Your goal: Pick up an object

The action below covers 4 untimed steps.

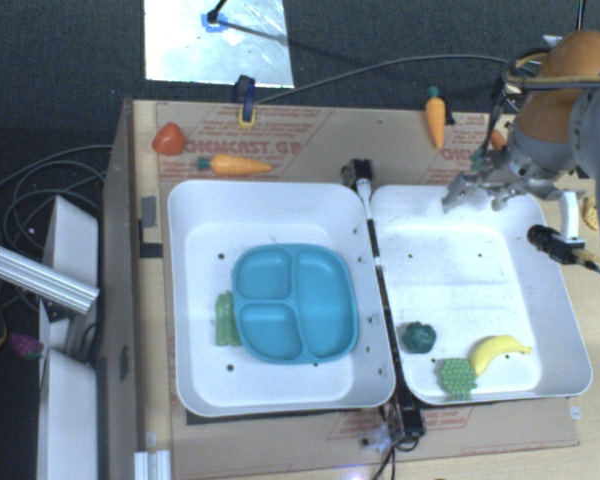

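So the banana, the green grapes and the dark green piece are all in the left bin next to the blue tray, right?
Not the left bin. The camera view shows the banana, grapes and dark green piece in the right bin; the blue tray sits in the left bin.

one fixed camera above the bench (280, 133), slanted down, both bins (190, 268) framed

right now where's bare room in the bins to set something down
Right bin: bare middle and far half, above the dark green piece, banana and green cluster. Left bin is crowded: the blue plate leaves just edges.
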Each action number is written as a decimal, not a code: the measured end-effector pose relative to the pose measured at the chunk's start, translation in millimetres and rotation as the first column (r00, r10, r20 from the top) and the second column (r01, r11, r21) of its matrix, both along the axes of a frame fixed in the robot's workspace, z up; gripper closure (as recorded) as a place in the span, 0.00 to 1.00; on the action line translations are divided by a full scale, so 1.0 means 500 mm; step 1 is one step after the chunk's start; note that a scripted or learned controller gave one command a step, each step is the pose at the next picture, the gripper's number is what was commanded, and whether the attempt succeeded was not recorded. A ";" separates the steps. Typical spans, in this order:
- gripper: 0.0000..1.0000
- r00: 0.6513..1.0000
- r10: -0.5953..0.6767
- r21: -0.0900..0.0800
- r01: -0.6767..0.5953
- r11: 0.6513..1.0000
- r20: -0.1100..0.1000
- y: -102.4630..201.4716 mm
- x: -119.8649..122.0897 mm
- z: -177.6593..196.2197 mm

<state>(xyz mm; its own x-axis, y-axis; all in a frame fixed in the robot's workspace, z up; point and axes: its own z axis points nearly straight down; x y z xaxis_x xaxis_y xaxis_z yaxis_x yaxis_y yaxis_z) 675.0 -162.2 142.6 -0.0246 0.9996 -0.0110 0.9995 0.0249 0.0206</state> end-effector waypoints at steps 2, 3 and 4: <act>0.00 1.000 0.003 -0.002 -0.003 1.000 0.004 -0.001 0.002 0.023; 0.00 1.000 -0.020 0.009 0.021 1.000 -0.019 -0.014 -0.013 -0.052; 1.00 1.000 -0.017 0.007 0.017 1.000 -0.014 -0.014 -0.009 -0.027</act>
